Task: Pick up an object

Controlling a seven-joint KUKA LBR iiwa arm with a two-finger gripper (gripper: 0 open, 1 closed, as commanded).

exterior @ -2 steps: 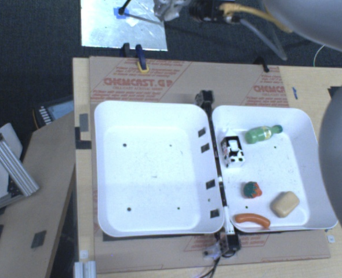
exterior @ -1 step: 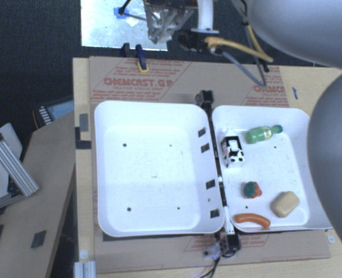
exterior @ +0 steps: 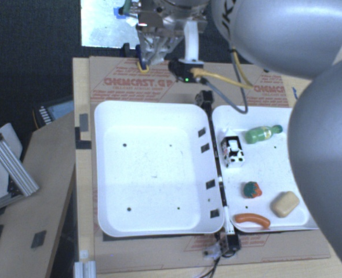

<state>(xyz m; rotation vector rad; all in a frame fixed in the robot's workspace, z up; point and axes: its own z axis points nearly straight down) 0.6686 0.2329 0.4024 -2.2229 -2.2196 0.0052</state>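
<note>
Standing by the bench, I am seeing the left bin (exterior: pixel 148 172) lying bare, with nothing for the arm to take. Above its far edge, over the brown board (exterior: pixel 130 81), the gripper (exterior: pixel 151 55) is hanging high. Its fingers (exterior: pixel 153 48) are looking close together with nothing between them, but from this angle I cannot tell for sure how wide they are standing.

Going right, the right bin (exterior: pixel 278 155) is holding all the objects. A small black and white cube (exterior: pixel 232 150) is lying near the divider (exterior: pixel 215 155). A green bottle (exterior: pixel 262 134) is lying on its side just beyond it. Lower, a small green and orange thing (exterior: pixel 251 189) is sitting, then an orange sausage (exterior: pixel 252 219) by the near rim, and a tan block (exterior: pixel 284 204) at the right. The grey arm (exterior: pixel 310 33) is covering the right part of this bin.

I am thinking of several risks. The gripper is well apart from every object, so closing here would catch only air. The bottle is round and could roll from the fingers. The sausage is lying close to the rim, so a finger could hit the wall. The cube is near the divider, which could block one finger.
</note>
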